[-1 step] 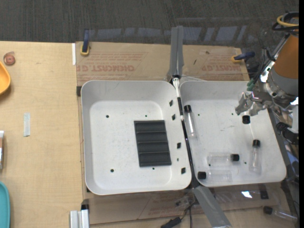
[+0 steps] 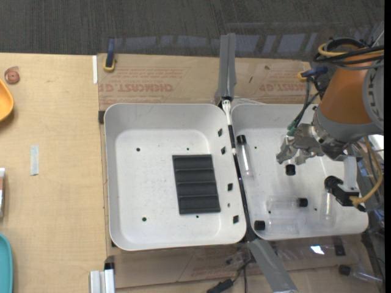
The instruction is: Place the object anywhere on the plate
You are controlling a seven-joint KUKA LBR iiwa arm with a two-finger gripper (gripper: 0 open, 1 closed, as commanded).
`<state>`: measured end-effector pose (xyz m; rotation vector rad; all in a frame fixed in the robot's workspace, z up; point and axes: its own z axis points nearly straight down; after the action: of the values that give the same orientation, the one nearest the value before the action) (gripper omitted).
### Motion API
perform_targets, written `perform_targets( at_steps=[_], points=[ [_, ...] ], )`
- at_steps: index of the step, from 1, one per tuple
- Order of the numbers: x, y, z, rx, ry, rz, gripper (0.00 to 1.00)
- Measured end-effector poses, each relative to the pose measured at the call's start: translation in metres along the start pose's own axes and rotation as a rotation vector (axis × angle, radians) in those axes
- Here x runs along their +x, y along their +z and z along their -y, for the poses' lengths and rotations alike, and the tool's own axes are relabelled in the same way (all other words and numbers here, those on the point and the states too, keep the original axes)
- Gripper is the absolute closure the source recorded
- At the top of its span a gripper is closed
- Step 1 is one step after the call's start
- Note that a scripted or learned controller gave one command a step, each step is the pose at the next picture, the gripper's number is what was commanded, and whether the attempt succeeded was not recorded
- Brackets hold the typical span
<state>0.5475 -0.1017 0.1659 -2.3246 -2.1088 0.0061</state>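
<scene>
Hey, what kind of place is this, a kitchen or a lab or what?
Most likely a robotics lab or test bench: a grey arm with an orange band reaches over two shallow white bins, which sit on cardboard sheeting beside a plain wooden benchtop.

Only legible txt I've got: red print on the cardboard sheet (image 2: 183,78) under my bins, upside down from this cam, reads approx "CHEMCAST GP", repeated at the sheet's right part behind the right bin, w/ smaller lines beneath it too tiny to read.
</scene>
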Motion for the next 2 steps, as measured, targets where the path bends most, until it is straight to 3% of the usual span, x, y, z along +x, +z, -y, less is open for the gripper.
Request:
perform_targets(
  at_steps=[1,2],
  points=[
    [0.105,-0.025,0.0,-0.002,-0.009,0.001,1.0],
    [0.193,-0.024,0.028,-0.001,-0.061,0.002,1.0]
  ],
)
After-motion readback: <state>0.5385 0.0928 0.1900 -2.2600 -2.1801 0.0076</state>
